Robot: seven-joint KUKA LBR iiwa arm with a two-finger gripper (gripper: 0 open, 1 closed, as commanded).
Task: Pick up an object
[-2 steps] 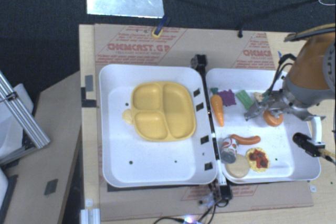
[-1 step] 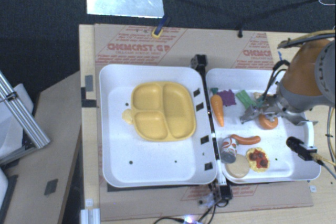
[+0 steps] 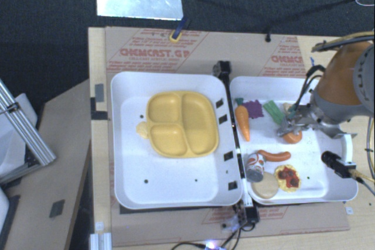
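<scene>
Over the right bin (image 3: pixel 337 184), the arm (image 3: pixel 345 82) reaches in from the right edge, its claw (image 3: pixel 291 129) low at an orange-red toy (image 3: pixel 292 137) near the bin's middle. Claw state: cannot tell; the tip is small and dark against the toy, and nothing shows clearly between it. Toy: small, roundish, no evident long axis or heading; likely light, hard plastic, smooth, so apt to slip or roll; best taken across its widest part from above. Nearby alternatives: carrot (image 3: pixel 242 122) by the left wall, long axis running near to far, leafy end far, stiff and tapered, grip mid-body across the axis; sausage (image 3: pixel 273 155) lying left-right, just nearer than the toy. Also a purple piece (image 3: pixel 254 108), a green piece (image 3: pixel 273 110), a tin (image 3: pixel 255 168), a pale disc (image 3: pixel 265 187), a pizza slice (image 3: pixel 287 177). Left bin (image 3: pixel 126 184) holds a yellow divided plate (image 3: pixel 179 124), flat, well apart from the claw. Both bins sit on the tabletop (image 3: pixel 152 47).
</scene>
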